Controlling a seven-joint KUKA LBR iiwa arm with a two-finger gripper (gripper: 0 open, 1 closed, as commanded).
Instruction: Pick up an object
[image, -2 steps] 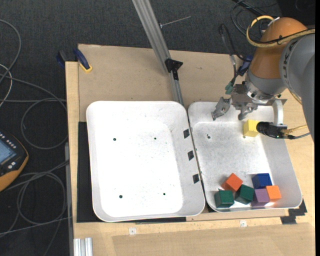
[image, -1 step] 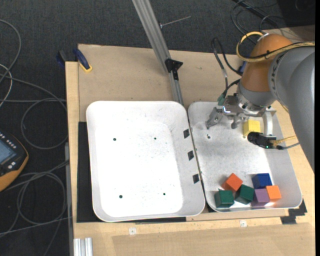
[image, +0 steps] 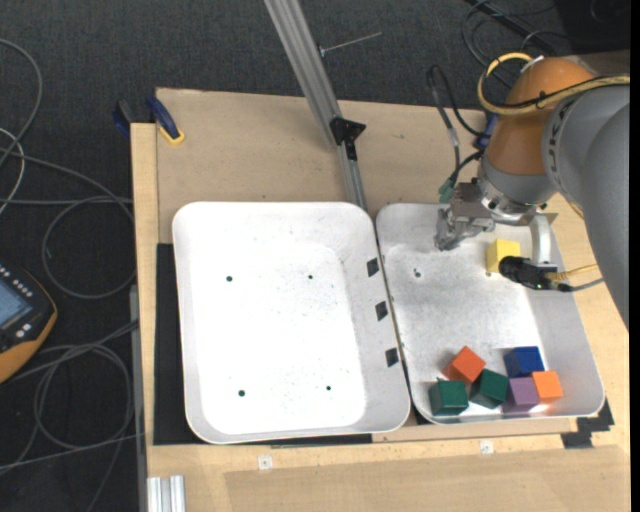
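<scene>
Camera view, taken from its left side across, gives you first the left bin (image: 200, 330), a shallow white tray on the bench (image: 250, 150) with nothing but specks and a few dark dots on its floor. Beside it, touching along the middle seam, sits the right bin (image: 440, 310), and you should use that bin as your landmark for everything else. At its near edge you will find the huddle of blocks: a dark green block (image: 449, 397) at the huddle's left, an orange-red block (image: 466, 364) just behind it, a second green block (image: 490, 387) next along, then a purple block (image: 520, 393), a blue block (image: 523, 361) and an orange block (image: 547, 385) toward the bin's near right corner. All of them rest on the bin floor, packed close, some touching. A yellow block (image: 503, 251) sits apart near the bin's far right wall. The claw (image: 447, 237) hangs over the bin's far end, just left of the yellow block and well apart from the huddle; you cannot tell how its jaws stand, and no block shows in it. Judge the task as barely begun: nothing is lifted, and you have the approach, the grip and the raise all left.
</scene>
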